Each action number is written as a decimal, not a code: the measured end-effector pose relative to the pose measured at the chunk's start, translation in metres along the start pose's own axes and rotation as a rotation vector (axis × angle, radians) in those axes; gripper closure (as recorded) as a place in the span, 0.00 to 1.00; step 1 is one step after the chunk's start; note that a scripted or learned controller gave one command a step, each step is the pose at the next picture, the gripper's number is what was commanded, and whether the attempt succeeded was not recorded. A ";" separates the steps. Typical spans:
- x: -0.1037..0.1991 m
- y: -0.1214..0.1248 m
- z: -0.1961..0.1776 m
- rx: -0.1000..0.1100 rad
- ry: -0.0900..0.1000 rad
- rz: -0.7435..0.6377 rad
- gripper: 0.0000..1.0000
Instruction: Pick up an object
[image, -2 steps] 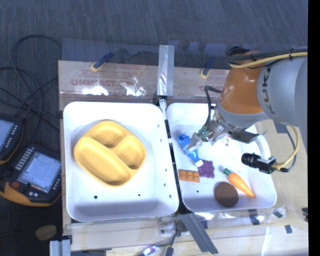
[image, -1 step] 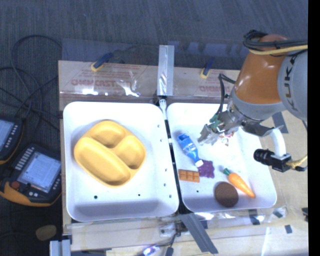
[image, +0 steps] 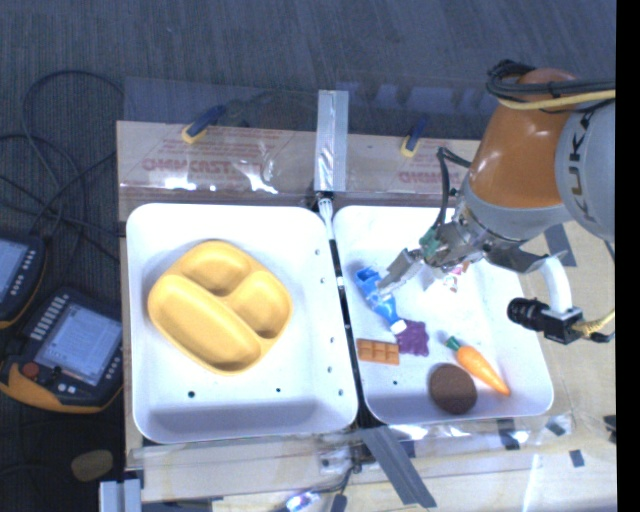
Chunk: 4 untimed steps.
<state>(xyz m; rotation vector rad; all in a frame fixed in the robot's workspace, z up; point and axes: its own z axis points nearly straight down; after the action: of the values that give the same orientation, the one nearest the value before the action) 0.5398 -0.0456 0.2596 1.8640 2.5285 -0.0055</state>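
Reaching down into the right bin (image: 520, 300), the end effector (image: 385, 287) has its fingers at the blue object (image: 378, 296), seemingly closing on its upper end, though a firm hold cannot be confirmed. Relative to that blue object, the purple piece (image: 412, 340) and orange block (image: 378, 351) lie just below, the carrot (image: 477, 365) and brown ball (image: 453, 388) farther down-right, leaving approach room from above.

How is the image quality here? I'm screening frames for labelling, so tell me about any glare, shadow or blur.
Camera view: light is even and bright, the white bins near overexposed; glare streaks the clear plastic sheet behind them; soft shadows sit beneath the yellow tray and brown ball; the end effector looks slightly soft, its tips merging with the blue object.
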 end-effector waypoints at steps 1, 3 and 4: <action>0.022 0.028 0.077 0.002 0.002 0.038 0.00; -0.040 0.049 0.076 0.000 0.000 0.017 0.00; -0.069 0.034 0.170 -0.012 -0.002 -0.050 0.00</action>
<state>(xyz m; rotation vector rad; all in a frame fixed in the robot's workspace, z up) 0.5922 -0.1024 0.0898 1.7952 2.5668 0.0076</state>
